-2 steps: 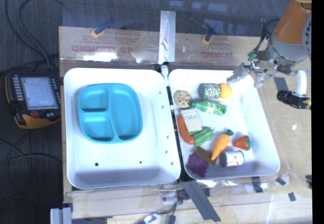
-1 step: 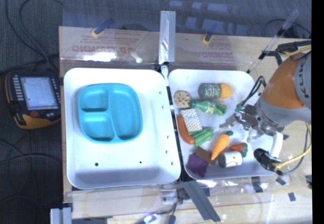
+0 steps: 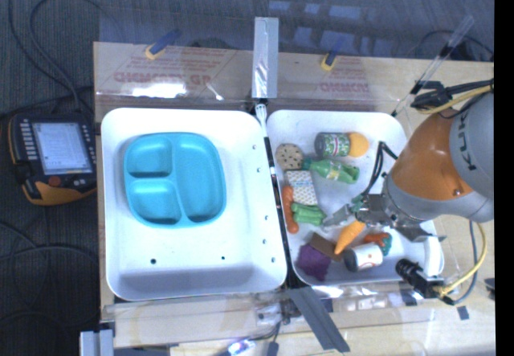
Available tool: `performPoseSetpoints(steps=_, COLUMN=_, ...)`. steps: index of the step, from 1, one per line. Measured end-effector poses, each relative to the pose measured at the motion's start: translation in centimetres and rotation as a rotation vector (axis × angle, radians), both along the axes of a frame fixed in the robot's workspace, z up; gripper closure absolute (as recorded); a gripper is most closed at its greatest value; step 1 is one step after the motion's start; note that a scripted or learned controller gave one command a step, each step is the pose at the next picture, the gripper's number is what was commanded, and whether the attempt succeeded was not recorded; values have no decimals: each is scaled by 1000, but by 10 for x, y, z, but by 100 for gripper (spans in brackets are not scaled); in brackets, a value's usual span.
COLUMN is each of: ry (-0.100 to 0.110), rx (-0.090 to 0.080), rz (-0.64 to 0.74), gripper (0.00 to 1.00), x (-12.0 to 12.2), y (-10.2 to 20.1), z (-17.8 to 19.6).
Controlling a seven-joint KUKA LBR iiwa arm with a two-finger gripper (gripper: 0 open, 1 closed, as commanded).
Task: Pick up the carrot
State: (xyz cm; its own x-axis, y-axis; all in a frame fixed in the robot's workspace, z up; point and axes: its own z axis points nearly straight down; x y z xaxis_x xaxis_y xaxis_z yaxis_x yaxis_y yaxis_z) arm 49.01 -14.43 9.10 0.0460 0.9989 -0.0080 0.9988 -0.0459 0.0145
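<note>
Arm (image 3: pixel 438 165) over the right bin (image 3: pixel 393 125), gripper (image 3: pixel 363 214) at the carrot (image 3: pixel 348 236).

Left to right: the left bin (image 3: pixel 120 266) holds a blue divided plate (image 3: pixel 173 178); in the right bin lie a purple block (image 3: pixel 315 259), a cookie (image 3: pixel 289 156), a green bottle (image 3: pixel 331 170) and a can (image 3: pixel 341 144) — and the carrot, tilted, near the bin's front. The gripper sits just above the carrot's upper end — whether its fingers are apart or closed, I cannot tell.

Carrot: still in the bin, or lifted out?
In the bin. The carrot lies tilted among the other toys inside the right bin, right under the gripper. Whether the gripper grips it: cannot tell.
</note>
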Motion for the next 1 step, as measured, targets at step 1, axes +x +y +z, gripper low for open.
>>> performPoseSetpoints(steps=1, ry=0, rx=0, rz=1, gripper=0, x=0, y=0, z=0)
